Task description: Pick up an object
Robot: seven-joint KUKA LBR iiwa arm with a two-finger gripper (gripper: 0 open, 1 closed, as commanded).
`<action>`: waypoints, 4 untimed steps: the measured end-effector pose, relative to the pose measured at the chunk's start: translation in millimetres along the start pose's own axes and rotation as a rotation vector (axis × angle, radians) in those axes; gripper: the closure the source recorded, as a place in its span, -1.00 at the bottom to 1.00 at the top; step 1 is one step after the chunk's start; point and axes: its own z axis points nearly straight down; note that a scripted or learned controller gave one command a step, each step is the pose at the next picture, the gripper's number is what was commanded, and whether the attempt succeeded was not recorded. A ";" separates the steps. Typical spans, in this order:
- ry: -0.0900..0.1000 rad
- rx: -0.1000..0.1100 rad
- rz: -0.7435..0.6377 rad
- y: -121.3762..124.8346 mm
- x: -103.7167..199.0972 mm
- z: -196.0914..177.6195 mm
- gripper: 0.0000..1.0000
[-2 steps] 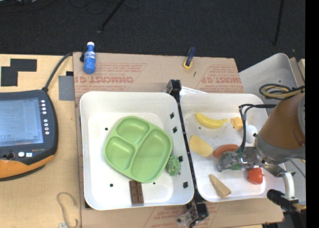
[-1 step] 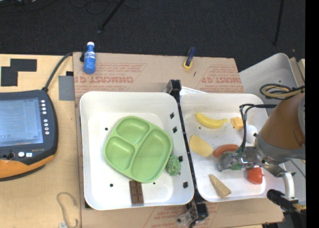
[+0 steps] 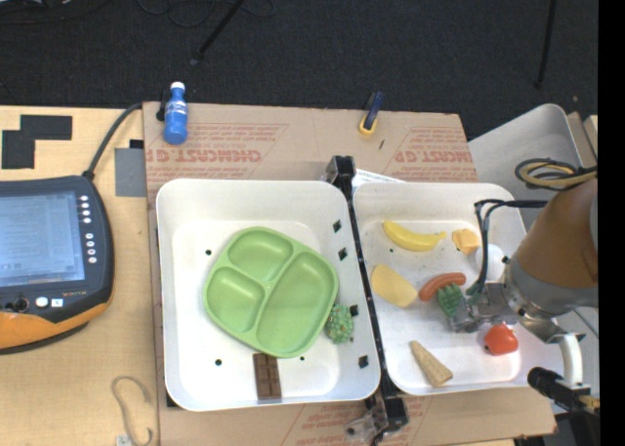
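The pincer (image 3: 476, 313) hung in the right bin (image 3: 493, 384); whether it gripped anything I cannot tell. Beside it lay one sausage (image 3: 441, 285), one tomato (image 3: 501, 339), one banana (image 3: 412, 236) beyond.

I see the hand (image 3: 469, 312) low in the right bin (image 3: 498, 376), over a green object (image 3: 449, 300) that lies just at its tip. Touching that object on the far side is a reddish sausage (image 3: 441, 285). A red tomato (image 3: 501, 339) sits just beside the hand, nearer me. A yellow wedge (image 3: 394, 286) lies left of it, a banana (image 3: 412, 236) beyond, a tan cone (image 3: 431, 364) nearer.
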 end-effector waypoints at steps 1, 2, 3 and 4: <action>-0.003 -0.004 -0.005 -2.6 -9.2 -45.5 1.00; -0.004 -0.006 -0.009 -3.4 -19.8 -103.2 1.00; -0.003 -0.004 -0.013 -2.9 -20.7 -130.8 1.00; 0.002 0.000 -0.019 8.4 40.6 -129.7 1.00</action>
